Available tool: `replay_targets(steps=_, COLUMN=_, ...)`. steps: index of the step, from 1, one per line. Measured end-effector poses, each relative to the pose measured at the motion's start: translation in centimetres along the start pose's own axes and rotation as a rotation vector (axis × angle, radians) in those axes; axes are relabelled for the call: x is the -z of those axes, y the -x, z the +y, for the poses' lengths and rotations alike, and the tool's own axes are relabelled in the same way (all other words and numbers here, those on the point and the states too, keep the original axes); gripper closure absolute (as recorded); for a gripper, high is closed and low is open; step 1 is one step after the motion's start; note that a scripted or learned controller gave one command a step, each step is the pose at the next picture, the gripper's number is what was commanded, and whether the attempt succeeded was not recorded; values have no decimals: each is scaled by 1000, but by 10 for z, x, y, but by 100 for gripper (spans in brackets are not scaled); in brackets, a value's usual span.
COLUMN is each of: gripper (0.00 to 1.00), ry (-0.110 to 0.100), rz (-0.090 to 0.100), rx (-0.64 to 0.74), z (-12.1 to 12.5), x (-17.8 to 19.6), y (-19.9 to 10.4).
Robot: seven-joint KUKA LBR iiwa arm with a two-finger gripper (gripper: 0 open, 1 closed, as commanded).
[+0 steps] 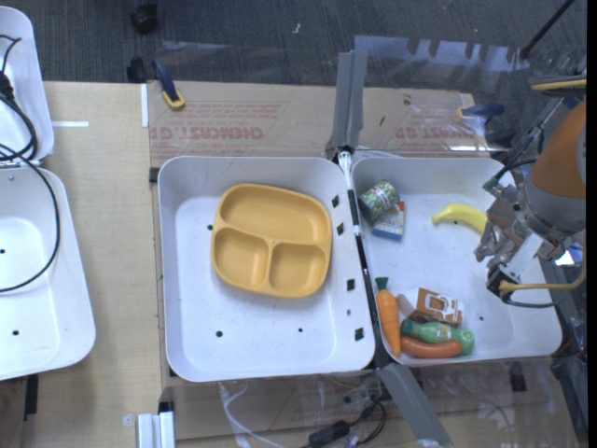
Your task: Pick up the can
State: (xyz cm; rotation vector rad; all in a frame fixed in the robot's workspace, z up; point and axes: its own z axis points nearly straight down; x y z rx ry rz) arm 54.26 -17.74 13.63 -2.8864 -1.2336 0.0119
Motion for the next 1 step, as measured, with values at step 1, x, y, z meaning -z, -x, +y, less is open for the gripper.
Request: replay_targets(steps=1, gripper=100, ry=5, rz=2, rx=90, z=56, x=220, y=-24)
